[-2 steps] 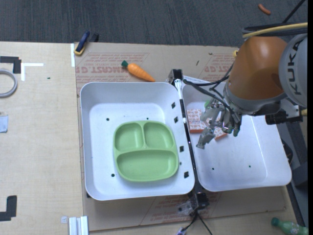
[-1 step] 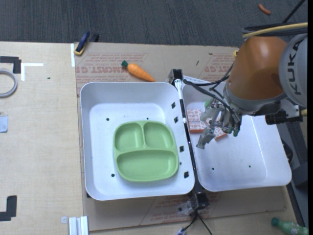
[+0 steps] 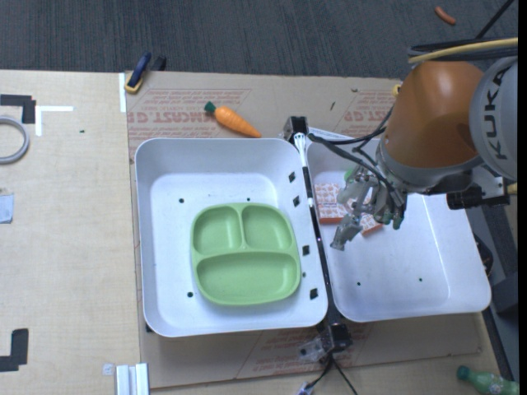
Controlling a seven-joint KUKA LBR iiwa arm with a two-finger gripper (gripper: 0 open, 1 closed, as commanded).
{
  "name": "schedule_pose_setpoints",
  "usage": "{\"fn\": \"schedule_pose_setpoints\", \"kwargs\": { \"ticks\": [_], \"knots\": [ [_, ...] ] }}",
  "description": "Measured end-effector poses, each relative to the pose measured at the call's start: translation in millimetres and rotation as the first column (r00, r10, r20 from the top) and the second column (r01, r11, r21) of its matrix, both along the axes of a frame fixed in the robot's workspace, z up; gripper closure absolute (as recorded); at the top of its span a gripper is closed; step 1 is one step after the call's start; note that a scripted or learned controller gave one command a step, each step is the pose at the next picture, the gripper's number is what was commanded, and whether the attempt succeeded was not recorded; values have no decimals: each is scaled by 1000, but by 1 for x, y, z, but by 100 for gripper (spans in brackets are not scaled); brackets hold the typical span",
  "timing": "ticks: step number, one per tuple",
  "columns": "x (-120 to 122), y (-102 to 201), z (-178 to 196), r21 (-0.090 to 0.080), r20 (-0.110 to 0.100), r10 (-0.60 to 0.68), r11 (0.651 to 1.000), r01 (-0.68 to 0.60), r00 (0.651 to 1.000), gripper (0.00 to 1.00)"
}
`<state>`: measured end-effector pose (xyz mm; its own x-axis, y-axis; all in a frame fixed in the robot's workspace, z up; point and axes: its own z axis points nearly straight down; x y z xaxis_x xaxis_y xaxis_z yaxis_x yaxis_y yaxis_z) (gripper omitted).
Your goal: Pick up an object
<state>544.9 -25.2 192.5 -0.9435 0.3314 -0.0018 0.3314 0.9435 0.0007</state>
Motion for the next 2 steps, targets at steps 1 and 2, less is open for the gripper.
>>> {"fn": "schedule_pose_setpoints", "kwargs": {
  "ticks": [1,2],
  "knots": [
    [0,0,0,0,0,0,1000,0,1000,0],
    [0,0,0,0,0,0,1000,0,1000,0]
  ]
}}
